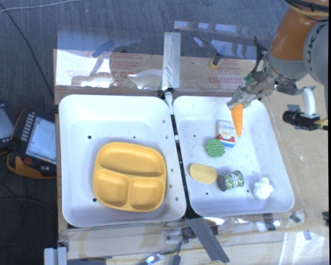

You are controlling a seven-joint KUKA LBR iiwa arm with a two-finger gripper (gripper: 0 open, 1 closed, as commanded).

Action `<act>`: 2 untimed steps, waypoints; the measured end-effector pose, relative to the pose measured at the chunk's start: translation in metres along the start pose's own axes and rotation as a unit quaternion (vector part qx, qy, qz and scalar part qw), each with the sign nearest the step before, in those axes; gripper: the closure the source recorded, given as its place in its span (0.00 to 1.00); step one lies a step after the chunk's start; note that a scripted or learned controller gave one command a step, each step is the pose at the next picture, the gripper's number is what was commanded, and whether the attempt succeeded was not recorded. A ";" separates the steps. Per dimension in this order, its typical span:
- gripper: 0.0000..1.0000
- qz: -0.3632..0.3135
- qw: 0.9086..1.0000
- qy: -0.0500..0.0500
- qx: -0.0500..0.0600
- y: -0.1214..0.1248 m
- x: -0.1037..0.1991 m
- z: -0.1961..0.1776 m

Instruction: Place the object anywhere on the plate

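Carrot [238,120]: orange toy carrot, hanging point-down over the rear part of the right bin; its top end sits between the fingers of the gripper; its tip hangs in front of the small carton; whether the tip touches the bin floor cannot be told.
Gripper [240,101]: closed on the top of the carrot, fingers narrow around it; placed above the rear edge of the right bin, coming in from the upper right.
Arm [298,35]: grey, with an orange band above the wrist; reaches in from the upper right corner of the camera view.
Plate [130,175]: yellow, with three compartments, one long at the rear and two smaller at the front; lies flat in the left bin, towards its front; well apart from the carrot.
Left bin [77,120]: white and shallow; holds the plate.
Right bin [276,153]: white and shallow, touching the left bin along the middle divide.
Small carton [225,133]: white with red and blue print; just behind the green ball.
Green ball [214,148]: textured; near the bin's centre.
Yellow piece [202,173]: rounded, pale yellow; front left of the right bin.
Can [230,180]: dark with a green label, lying on its side; just beside the yellow piece.
White item [262,188]: small and lumpy; front right corner; kind cannot be told.
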State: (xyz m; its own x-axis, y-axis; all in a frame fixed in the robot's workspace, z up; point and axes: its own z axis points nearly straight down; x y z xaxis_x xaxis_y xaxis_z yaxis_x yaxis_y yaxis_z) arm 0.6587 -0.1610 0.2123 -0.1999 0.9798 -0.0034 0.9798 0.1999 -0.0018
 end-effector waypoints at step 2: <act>1.00 -0.078 0.997 0.002 0.000 -0.085 0.125 0.029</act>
State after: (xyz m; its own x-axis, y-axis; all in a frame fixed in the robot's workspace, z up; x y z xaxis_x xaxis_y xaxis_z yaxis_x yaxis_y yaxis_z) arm 0.5499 -0.0554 0.1829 -0.3497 0.9369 0.0018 0.9369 0.3497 -0.0021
